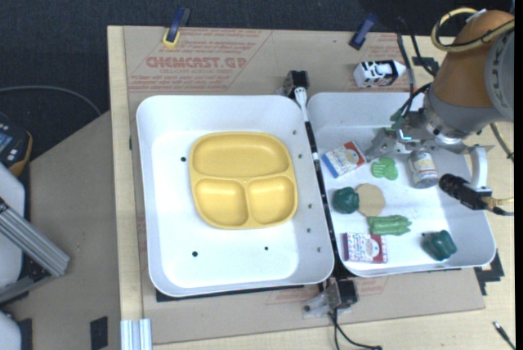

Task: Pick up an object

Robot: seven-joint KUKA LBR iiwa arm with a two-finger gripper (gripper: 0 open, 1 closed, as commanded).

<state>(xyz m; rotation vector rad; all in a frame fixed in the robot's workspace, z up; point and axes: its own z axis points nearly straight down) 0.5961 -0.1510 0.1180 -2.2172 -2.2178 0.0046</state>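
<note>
The right bin [351, 113] holds several small objects: a white packet with blue and red print [342, 159], a light green piece [384, 170], a small jar with a grey lid [422, 168], a dark green lump [346, 199], a tan disc [370, 198], a green pickle-like piece [389, 225], a red and white packet [364, 247] and a dark green block [440, 244]. My gripper [394, 142] hangs low over the bin's upper middle, just above the light green piece and left of the jar. Nothing shows between its fingers.
The left bin [163, 201] holds a yellow three-compartment tray [242, 178]. A black and white toy [379, 73] lies on the cardboard behind the right bin. Blue clamps [175, 25] sit at the bench's far edge. The arm [466, 87] fills the right bin's upper right.
</note>
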